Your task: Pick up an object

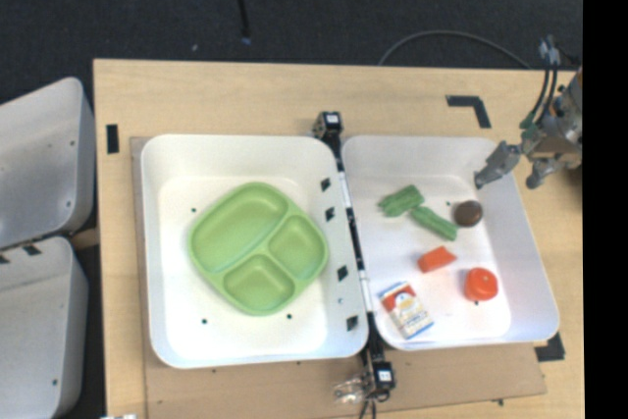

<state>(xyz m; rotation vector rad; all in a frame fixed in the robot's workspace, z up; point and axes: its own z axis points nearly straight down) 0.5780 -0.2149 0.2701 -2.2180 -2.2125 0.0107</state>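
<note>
The right bin [392, 162] holds several small items: a green piece [400, 201], a second green piece [434, 222], a brown ball [468, 213], an orange block [437, 258], a round orange object [481, 284] and a small printed box [406, 309]. My gripper [512, 174] hangs over the bin's upper right corner, above and to the right of the brown ball. Its two fingers are spread apart, open, with nothing between them.
The left bin [177, 172] holds a green divided plate [258, 247]. A divider with black clips [343, 231] runs between the bins. A black cable [451, 39] loops over the bench behind the right bin.
</note>
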